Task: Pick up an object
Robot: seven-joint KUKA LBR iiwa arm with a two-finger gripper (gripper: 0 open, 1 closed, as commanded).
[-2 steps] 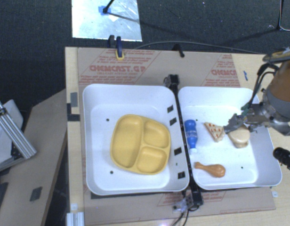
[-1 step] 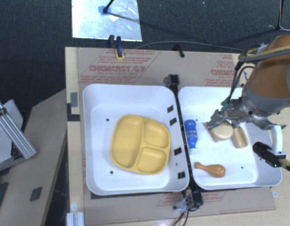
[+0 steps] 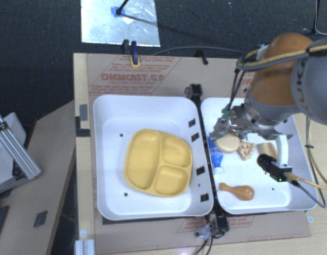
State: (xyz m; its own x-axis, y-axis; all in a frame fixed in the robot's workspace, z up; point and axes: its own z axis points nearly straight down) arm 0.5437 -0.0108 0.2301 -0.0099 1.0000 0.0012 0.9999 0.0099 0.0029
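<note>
With no object lifted yet, the gripper (image 3: pixel 231 127) hovers at 12 o'clock of the right bin (image 3: pixel 299 195), directly above a pale bread roll (image 3: pixel 227 143); whether it is open or closed cannot be told, so the pick remains outstanding.

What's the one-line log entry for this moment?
arm: over right bin | gripper: above beige oval piece | grasp: unconfirmed | left bin: yellow divided plate

Left bin (image 3: pixel 108 116) holds a yellow divided tray (image 3: pixel 158 162); foil sheet (image 3: pixel 120 14) lies beyond.
</note>
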